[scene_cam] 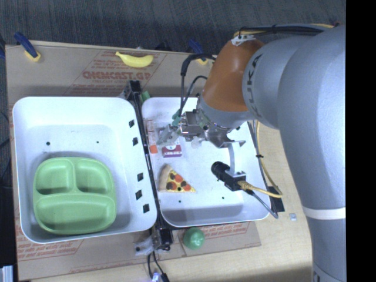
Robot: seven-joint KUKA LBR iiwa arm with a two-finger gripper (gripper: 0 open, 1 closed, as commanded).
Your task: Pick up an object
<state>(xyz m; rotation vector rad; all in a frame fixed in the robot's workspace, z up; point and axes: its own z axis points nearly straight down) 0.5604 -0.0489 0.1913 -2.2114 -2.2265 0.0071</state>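
Arm (282, 81): grey, orange band above the wrist, reached in from the right over the right bin (202, 216). Left bin (76, 113): lay well to the gripper's left, holding a green tray (73, 194) at its near end. Gripper (176, 128): hung low over the far-left part of the right bin; whether it stood apart or together could not be told, nor whether anything sat in it. Pizza slice (174, 181): lay on the right bin's floor, nearer the camera than the gripper and almost straight below it in the view, long axis slanting from tip at upper left to crust at lower right. Red block (171, 152): lay between gripper and pizza slice, just beside the gripper, likely the readiest pick. Banana (135, 58): on the cardboard beyond the bins. Green ball (192, 237): outside the right bin's near rim.
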